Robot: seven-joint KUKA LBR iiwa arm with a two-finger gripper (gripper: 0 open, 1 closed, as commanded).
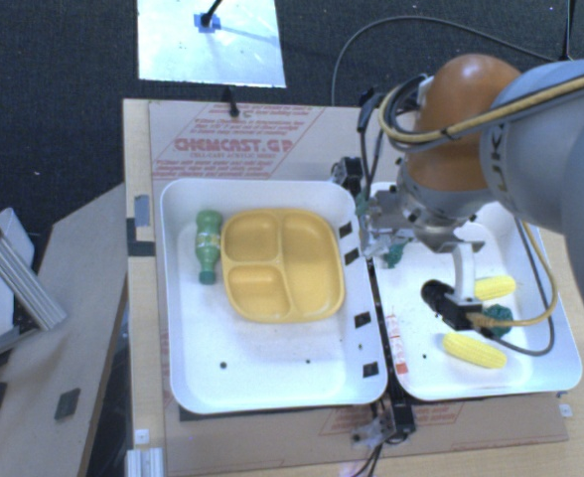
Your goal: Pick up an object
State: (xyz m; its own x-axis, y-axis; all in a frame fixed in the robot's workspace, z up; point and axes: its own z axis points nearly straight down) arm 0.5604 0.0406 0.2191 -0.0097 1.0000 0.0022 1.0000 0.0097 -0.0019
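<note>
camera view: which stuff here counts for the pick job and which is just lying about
For the job (pickable):
green bottle
yellow divided plate
far corn cob
near corn cob

Just lying about:
shiny square sheet
metal rail

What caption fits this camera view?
Arm above the right bin with two corn cobs; yellow plate and green bottle in left bin.

Front of the left bin [272, 371] left bare, its back taken up by a yellow divided plate [282, 266], a green bottle [208, 246] wedged beside it, right bin [421, 366] overhung by the arm [540, 137], near corn cob [474, 350] and far corn cob [496, 287] set toward its right wall.
</note>
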